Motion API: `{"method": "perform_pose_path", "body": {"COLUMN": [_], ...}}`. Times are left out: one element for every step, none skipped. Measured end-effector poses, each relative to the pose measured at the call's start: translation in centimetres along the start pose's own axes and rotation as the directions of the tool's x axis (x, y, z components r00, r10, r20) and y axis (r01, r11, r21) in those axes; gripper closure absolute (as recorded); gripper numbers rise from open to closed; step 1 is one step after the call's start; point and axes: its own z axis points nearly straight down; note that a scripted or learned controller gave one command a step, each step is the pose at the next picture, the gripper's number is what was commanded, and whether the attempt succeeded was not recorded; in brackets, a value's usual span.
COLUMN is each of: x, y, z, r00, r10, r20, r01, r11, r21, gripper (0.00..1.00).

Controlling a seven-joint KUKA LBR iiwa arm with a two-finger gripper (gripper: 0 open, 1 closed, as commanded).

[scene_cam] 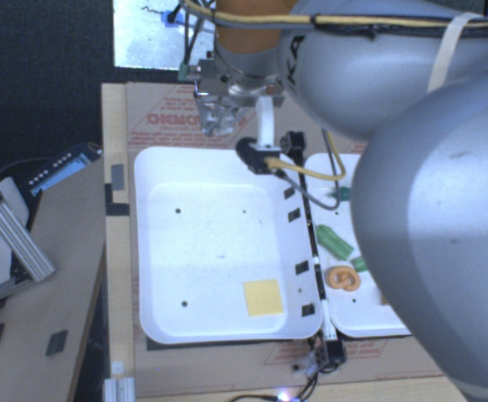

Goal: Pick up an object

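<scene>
yellow square [263, 297] sits in left bin [156, 224], gripper [218, 120] high above far rim w/ nothing visibly held, grip state can't tell; approach step, next needs descent onto obj.

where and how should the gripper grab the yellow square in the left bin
The yellow square lies flat near the left bin's front right corner. Come straight down from above and pinch across two opposite edges. It looks very thin, so a grip may slip; the bin wall close by crowds the right side.
</scene>
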Motion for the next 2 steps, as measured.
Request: {"method": "perform_pose_path", "body": {"x": [0.8,2.3], "y": [0.1,0.1], "z": [-1.6,-3.0], "r00": [1.000,1.000], "r10": [0.003,0.002], "r20": [0.000,0.000], "r01": [-0.003,-0.002], "r11": [1.000,1.000], "r21": [-0.004,-0.004], "gripper": [1.00,1.00]}}
